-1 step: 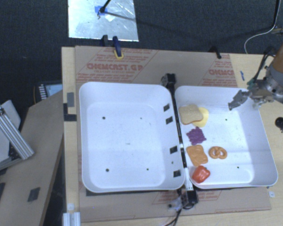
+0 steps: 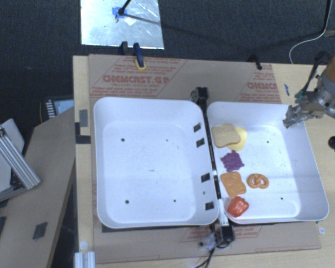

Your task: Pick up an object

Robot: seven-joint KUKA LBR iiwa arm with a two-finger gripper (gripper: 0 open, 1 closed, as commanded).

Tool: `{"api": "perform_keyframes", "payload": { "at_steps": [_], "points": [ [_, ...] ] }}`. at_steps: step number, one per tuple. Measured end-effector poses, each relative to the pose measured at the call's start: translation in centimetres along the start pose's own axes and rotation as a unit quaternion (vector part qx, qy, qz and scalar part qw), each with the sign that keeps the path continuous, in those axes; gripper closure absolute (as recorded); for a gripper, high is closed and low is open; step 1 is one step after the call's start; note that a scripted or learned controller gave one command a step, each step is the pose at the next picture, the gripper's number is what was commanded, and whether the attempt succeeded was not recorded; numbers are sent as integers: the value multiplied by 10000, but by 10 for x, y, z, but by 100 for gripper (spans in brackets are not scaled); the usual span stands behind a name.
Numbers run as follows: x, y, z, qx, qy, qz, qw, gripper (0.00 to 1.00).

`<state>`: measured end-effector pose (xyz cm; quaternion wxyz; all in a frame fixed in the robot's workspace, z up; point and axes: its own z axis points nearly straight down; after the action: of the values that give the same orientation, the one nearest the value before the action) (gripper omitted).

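The right bin (image 2: 301,166) holds several small toy foods along its left side: a tan bread slice (image 2: 225,134) lying on a yellow piece (image 2: 241,139), a purple bunch (image 2: 232,161), an orange piece (image 2: 233,183), a pretzel (image 2: 258,181) and a red pepper (image 2: 238,206). My gripper (image 2: 295,116) hangs over the bin's far right rim, well to the right of the foods and apart from all of them. Nothing shows between its fingers.
The left bin (image 2: 151,161) sits beside the right one, with a black divider strip (image 2: 211,161) between them. Both rest on a cardboard sheet (image 2: 156,74). A shiny foil square (image 2: 121,14) lies at the back. A metal frame (image 2: 8,155) stands at the left.
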<state>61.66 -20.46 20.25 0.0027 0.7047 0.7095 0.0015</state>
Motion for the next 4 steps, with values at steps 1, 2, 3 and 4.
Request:
{"api": "perform_keyframes", "payload": {
  "at_steps": [1,2,3,4],
  "points": [
    [34,-9,-136,-59,-10,-8,10000,100],
    [58,-123,-211,16,13,16,10000,100],
    [10,-129,-342,-63,-34,46,10000,100],
    [66,-129,-168,88,31,-6,10000,100]
  ]
}}
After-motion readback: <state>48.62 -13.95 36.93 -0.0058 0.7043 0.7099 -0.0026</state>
